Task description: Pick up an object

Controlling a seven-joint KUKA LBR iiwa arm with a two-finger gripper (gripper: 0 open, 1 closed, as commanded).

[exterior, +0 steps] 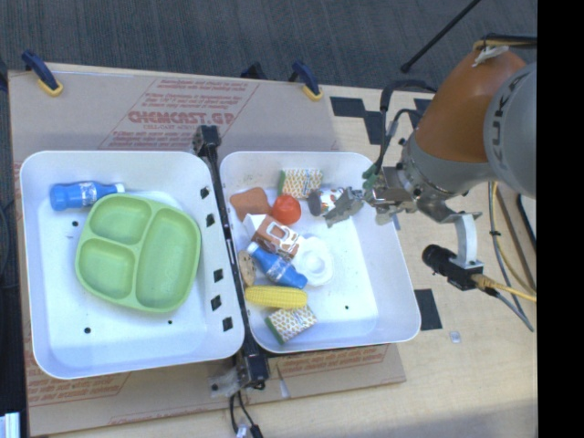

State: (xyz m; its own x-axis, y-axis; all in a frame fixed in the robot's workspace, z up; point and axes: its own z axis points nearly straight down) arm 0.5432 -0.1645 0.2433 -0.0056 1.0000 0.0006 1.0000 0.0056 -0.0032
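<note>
Several objs are being crowded together in the right bin (388, 272), w/ the gripper (339, 204) being positioned over its upper part; jaw state cannot be told. A neighbour, e.g. the red ball (286, 210), is probably risking being nudaged aside, or a grasp slipping.

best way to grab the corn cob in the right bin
Grip the corn cob across its middle, with the gripper coming straight down from above. It lies flat, long axis roughly left to right, so closing across its narrow width should fit. A blue bottle and a patterned block crowd its sides, so it's probably a tight fit.
</note>
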